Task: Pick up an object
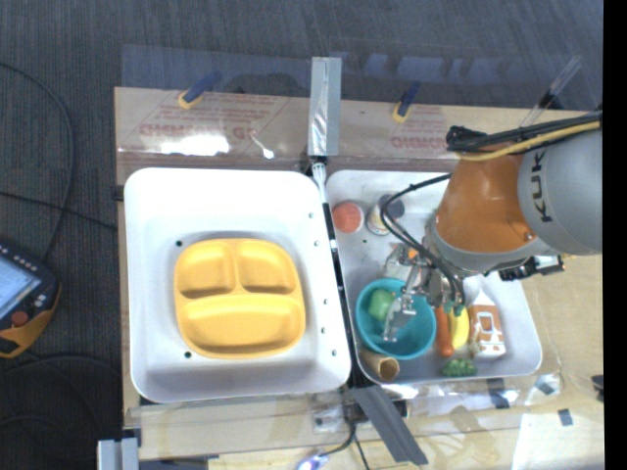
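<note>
Arm reaches from right over right bin (pixel 524 346) | gripper (pixel 404 311) hangs above teal bowl (pixel 394 319), fingers slightly apart, nothing between them | green ball (pixel 374 306) lies in bowl | carrot (pixel 444 334) just right of bowl | left bin (pixel 147 262) holds yellow tray (pixel 238 296)

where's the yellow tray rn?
The yellow tray lies flat in the middle of the left bin, across the divider from the teal bowl in the right bin.
</note>
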Available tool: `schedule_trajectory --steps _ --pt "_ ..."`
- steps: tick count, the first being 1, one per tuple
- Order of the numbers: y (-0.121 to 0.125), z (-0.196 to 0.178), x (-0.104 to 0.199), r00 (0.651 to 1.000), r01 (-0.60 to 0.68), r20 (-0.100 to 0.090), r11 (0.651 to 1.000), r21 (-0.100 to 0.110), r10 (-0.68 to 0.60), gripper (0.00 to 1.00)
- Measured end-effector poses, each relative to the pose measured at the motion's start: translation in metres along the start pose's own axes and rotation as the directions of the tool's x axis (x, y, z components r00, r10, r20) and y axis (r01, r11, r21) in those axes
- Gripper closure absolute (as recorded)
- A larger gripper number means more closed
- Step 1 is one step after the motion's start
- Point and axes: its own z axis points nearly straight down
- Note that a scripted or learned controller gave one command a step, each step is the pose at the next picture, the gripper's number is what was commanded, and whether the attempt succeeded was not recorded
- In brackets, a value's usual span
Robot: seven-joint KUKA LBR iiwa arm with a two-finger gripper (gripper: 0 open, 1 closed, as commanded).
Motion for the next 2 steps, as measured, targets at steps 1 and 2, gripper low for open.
schedule_trajectory --steps 1,2 --pt "-0.022 -0.002 0.038 0.999 -0.027 0.026 1.000 0.002 0.027 0.00" --pt "-0.011 0.000 -0.029 0.981 -0.194 0.005 0.981 0.000 0.194 0.00"
